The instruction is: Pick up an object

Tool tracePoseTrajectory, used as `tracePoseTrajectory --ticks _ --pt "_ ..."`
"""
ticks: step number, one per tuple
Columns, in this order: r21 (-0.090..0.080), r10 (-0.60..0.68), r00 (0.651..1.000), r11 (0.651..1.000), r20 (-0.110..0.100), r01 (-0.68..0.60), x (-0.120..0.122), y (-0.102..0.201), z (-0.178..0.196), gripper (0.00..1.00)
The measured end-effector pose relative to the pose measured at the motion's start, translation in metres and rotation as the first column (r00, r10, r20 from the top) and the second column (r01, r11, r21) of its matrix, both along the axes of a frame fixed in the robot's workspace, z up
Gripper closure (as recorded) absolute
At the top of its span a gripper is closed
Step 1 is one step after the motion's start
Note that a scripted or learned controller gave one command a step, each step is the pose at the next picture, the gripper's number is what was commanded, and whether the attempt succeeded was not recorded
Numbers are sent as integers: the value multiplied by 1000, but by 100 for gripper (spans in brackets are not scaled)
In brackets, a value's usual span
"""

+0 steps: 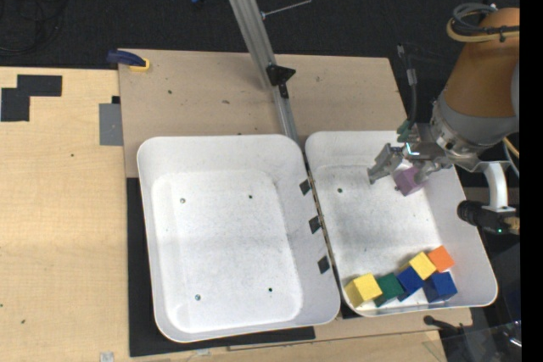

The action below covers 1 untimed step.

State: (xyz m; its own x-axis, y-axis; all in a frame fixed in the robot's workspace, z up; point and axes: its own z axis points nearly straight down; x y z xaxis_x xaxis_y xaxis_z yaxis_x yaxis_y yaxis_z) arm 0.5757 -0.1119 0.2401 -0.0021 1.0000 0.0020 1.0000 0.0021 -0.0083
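My gripper (405, 164) hangs over the upper part of the right bin (361, 220), at the end of the grey and orange arm that reaches in from the right. A small purple block (409, 181) sits right at the gripper's lower edge, partly covered by it. I cannot tell whether the block is held or resting on the bin floor. In the bin's near right corner lies a cluster of blocks: a yellow one (366, 288), a green one (390, 286), a second yellow one (422, 265), an orange one (441, 258) and blue ones (439, 286).
The left bin (222, 233) stands beside the right one, joined to it by black clips (315, 224). A slanted aluminium rail (251, 30) rises behind the bins. Wooden bench surface lies to the left and behind.
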Motion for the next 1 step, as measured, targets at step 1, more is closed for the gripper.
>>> tracePoseTrajectory --ticks 1 --pt "-1 -3 1000 1000 5 3 1 -1 2 0"
